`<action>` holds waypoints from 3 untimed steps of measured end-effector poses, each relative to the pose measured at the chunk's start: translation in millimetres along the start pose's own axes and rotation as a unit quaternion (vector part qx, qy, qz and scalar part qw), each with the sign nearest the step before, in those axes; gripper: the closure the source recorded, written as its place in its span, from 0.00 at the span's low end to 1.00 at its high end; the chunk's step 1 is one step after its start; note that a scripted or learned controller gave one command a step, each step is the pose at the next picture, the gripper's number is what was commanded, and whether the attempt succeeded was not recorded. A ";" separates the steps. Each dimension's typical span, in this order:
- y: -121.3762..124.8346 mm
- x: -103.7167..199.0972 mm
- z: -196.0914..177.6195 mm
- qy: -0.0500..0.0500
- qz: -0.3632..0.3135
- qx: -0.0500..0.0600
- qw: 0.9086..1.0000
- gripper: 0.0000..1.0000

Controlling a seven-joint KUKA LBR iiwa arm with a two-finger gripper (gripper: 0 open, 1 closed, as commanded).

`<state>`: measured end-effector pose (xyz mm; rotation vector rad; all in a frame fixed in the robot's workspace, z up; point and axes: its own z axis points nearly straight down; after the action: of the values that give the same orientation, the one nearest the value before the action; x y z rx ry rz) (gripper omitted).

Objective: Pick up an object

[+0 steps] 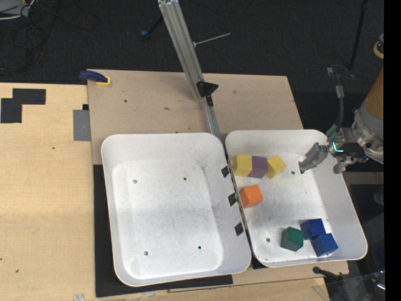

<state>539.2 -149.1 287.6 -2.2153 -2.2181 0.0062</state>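
The right bin [351, 212] holds several blocks. A yellow block [242, 165], a purple block [257, 167] and a smaller yellow block [276, 166] sit in a row near its far left. An orange block [251, 195] lies below them by the left wall. A green block [291, 238] and two blue blocks [313, 227] [324, 244] rest near the front right. My gripper [324, 161] hovers over the bin's far right part, to the right of the small yellow block. It is open, with nothing between its fingers.
The left bin [119, 149] sits beside the right one, with black clips along the shared wall. An aluminium bar [188, 55] slants up from behind the bins. A blue and yellow clamp [95, 77] lies at the bench's far left corner.
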 end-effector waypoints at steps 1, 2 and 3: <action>0.4 -1.1 -2.2 -0.001 0.001 -0.002 1.000 0.00; 2.8 -0.2 41.7 0.000 0.001 0.000 1.000 0.00; 10.9 -2.1 91.1 0.000 0.002 0.000 1.000 0.00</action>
<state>549.5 -151.0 196.5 -2.2192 -2.2135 0.0068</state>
